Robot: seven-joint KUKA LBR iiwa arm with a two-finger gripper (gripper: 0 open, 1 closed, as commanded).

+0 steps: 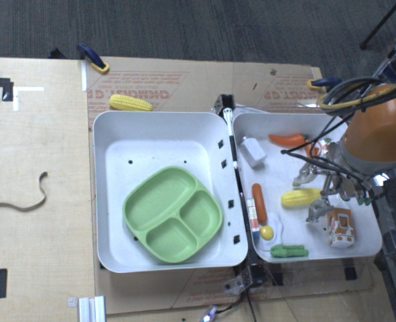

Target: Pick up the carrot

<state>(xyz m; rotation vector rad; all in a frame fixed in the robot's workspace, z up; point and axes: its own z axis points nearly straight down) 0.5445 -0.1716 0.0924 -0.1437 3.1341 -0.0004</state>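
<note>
Left bin [110,200]: holds a green divided plate [173,213].
Right bin [288,123]: holds the carrot, yellow corn [299,197], a sausage [258,202], a grey block [252,151], a green pod [289,250], a small carton [340,227].
Hand [319,192]: over the right bin, just beside the corn; fingers apart, nothing between them.
Carrot [286,139]: right bin's far side, long axis across the bin.

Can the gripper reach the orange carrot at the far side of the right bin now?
Probably yes. The orange carrot lies uncovered near the far wall, and the gripper hovers close by over the yellow corn cob.
</note>
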